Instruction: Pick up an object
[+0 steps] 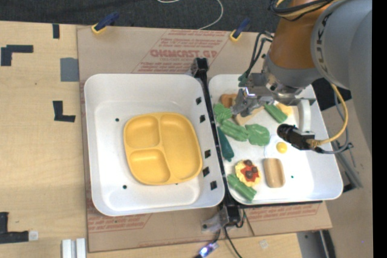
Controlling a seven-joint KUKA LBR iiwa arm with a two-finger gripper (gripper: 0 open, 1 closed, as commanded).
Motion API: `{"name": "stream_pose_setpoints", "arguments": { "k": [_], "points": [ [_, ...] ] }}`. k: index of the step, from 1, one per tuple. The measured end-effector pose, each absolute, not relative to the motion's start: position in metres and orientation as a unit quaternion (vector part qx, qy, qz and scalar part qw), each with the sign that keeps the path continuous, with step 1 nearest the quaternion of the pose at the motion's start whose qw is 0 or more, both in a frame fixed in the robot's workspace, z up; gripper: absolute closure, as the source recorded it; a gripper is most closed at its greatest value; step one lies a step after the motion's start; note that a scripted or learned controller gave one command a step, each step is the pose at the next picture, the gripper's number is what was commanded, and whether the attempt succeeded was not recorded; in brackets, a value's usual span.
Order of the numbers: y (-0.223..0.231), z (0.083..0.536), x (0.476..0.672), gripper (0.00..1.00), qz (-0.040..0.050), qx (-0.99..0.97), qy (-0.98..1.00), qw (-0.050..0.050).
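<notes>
I've got the gripper (246, 103) low in the right bin (320, 181), over the toy food (242, 130) at its left side; can't tell its state. Yellow plate (162, 148) sits in the left bin (103, 130).

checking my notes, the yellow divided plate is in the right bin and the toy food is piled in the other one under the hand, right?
Not quite. The camera view shows the yellow divided plate lying in the left bin, not the right one. The toy food is piled in the right bin, with the hand down among it.
</notes>
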State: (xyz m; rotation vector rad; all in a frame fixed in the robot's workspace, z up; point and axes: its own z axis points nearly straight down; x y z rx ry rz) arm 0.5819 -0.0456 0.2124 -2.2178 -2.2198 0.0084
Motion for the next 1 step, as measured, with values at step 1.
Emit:
{"name": "stream_pose_setpoints", "arguments": {
  "k": [1],
  "points": [
    [-0.0465,0.2307,0.5791,1.00,0.0010,-0.707,-0.708,0.001]
  ]
}}
